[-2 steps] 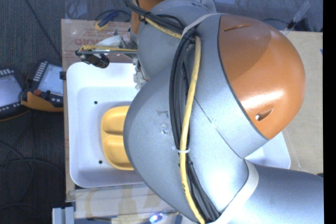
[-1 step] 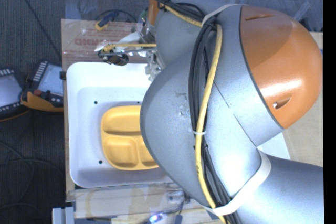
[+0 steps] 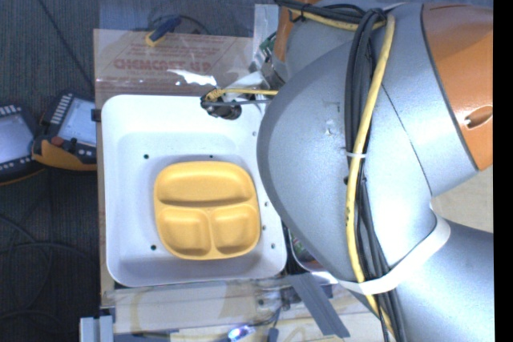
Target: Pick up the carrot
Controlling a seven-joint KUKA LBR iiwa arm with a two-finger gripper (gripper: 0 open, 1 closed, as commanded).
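My arm's big grey body (image 3: 361, 156) fills the right half of the camera view and hides the right bin beneath it. An orange band (image 3: 469, 84) runs along its upper right side, and black and yellow cables (image 3: 357, 132) run down the shell. The left white bin (image 3: 128, 132) lies in full sight. A yellow three-compartment plate (image 3: 208, 208) rests in its middle with nothing in its compartments.
A brown cardboard sheet (image 3: 172, 60) lies behind the left bin. A dark cable fitting (image 3: 222, 104) juts over the bin's back rim. A hand-held pendant (image 3: 64, 132) lies on the floor at the left, with loose cables around it.
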